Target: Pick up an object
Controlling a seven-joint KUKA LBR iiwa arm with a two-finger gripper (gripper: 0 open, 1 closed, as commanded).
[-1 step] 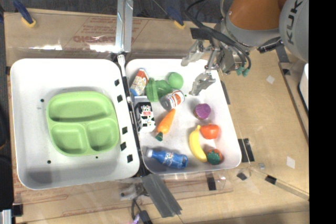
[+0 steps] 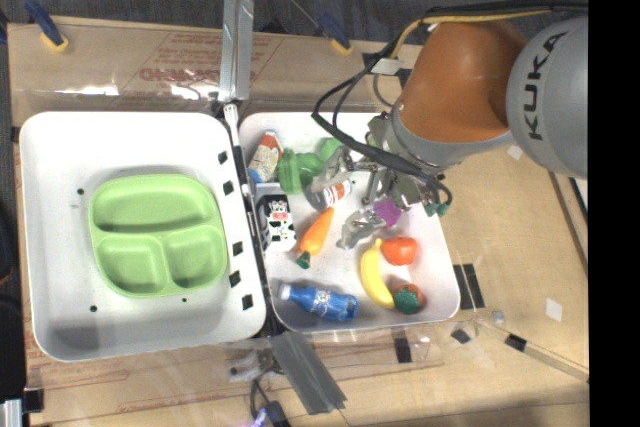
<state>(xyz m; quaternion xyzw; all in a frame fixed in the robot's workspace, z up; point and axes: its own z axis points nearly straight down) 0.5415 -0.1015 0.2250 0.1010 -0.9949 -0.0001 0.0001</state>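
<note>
The right bin (image 2: 440, 245) holds several small items. Among them are an orange carrot (image 2: 314, 233), a yellow banana (image 2: 375, 278), a red tomato (image 2: 399, 251), a strawberry (image 2: 408, 297) and a blue bottle (image 2: 320, 302). There are also a red-and-white bottle (image 2: 263, 156), a green toy (image 2: 298, 168), a purple piece (image 2: 386, 212) and a black-and-white carton (image 2: 277, 221). My gripper (image 2: 342, 207) hangs low over the middle of this bin, just right of the carrot's upper end. It is open, with one finger (image 2: 326, 183) toward the green toy and the other (image 2: 355, 231) near the banana's top. I see nothing held.
The left bin (image 2: 40, 215) carries a green divided tray (image 2: 157, 233). A metal divider (image 2: 237, 45) rises between the bins at the back. The arm's orange band (image 2: 455, 80) overhangs the right bin's far right corner.
</note>
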